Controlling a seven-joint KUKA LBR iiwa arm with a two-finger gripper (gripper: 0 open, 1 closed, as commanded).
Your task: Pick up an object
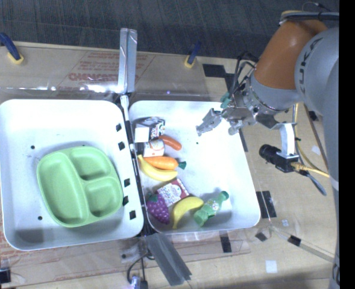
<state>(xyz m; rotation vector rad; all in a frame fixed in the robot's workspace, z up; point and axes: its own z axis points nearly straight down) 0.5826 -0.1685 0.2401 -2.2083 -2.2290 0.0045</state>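
My gripper [208,121] hangs over the upper right part of the right bin [237,161], open, with nothing between its fingers. Below and to its left, along the bin's left side, lie the objects: a small white carton [149,129], a little carrot [172,142], a bigger carrot [160,162] resting on a yellow banana [155,173], a pink packet [172,191], purple grapes [157,210], a second banana [186,208] and a green bottle [210,208]. The gripper touches none of them.
The left bin [14,131] holds a green divided plate [81,185]. A metal divider [128,59] stands between the bins at the back. Bare white floor lies under the gripper in the right bin's upper right.
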